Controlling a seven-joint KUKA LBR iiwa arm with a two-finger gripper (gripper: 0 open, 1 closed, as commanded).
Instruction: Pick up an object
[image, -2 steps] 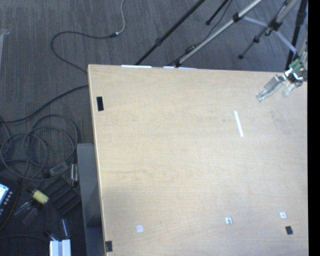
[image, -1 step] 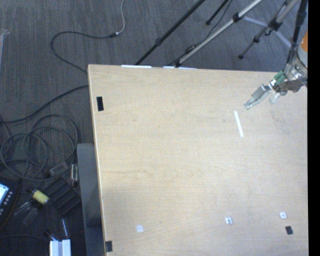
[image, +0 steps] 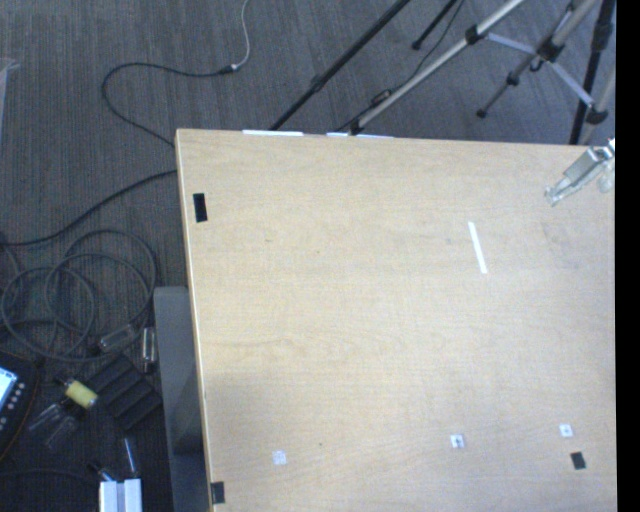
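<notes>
While the gripper (image: 580, 180) sits at the upper right of the frame over the bare bench (image: 380, 330), finger state indeterminable, nothing is held; the pick remains undone.

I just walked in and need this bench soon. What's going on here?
The robot's gripper reaches in at the right edge, over the far corner of the wooden bench top, with no object visibly in it. A thin white strip lies on the wood to its left, apart from it. No pick has been made yet.
</notes>
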